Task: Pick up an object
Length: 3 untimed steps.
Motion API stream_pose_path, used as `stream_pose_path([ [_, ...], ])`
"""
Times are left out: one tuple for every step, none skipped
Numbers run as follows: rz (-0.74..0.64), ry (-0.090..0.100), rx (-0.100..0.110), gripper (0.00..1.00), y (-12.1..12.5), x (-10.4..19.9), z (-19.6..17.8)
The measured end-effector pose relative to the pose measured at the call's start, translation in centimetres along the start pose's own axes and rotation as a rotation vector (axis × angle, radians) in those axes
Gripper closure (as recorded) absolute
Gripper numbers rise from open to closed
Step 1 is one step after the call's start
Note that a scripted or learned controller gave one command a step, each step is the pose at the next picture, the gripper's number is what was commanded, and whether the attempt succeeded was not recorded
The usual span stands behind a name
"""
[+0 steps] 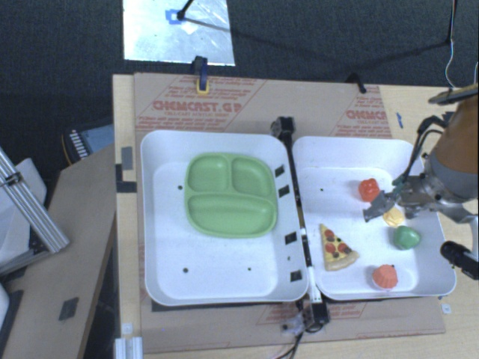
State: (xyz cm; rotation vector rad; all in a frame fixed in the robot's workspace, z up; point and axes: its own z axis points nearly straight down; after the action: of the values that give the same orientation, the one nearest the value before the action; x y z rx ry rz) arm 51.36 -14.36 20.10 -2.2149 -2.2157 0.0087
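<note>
The right bin (337,167) holds several small toy foods. A red round piece (368,189) lies toward the back, with a yellow piece (394,218) and a green ball (407,237) to the right. A pizza slice (337,248) lies near the divider and an orange-red piece (385,277) sits at the front. My gripper (380,206) hangs low over the right bin, between the red piece and the yellow piece, partly covering the yellow one. I see nothing clearly held.
The left bin (161,223) holds a green divided plate (229,194). A black clip strip (293,200) runs between the bins. The arm's grey body (453,170) reaches in over the right bin's right edge.
</note>
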Motion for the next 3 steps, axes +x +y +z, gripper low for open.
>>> stream_pose_path([
  [-0.003,-0.002,-0.011,0.0,0.3,0.0,-0.5],
  [-0.001,-0.001,-0.008,0.0,0.2,-0.2,3.7],
  [-0.001,0.0,-0.006,0.0,0.7,0.2,9.7],
])
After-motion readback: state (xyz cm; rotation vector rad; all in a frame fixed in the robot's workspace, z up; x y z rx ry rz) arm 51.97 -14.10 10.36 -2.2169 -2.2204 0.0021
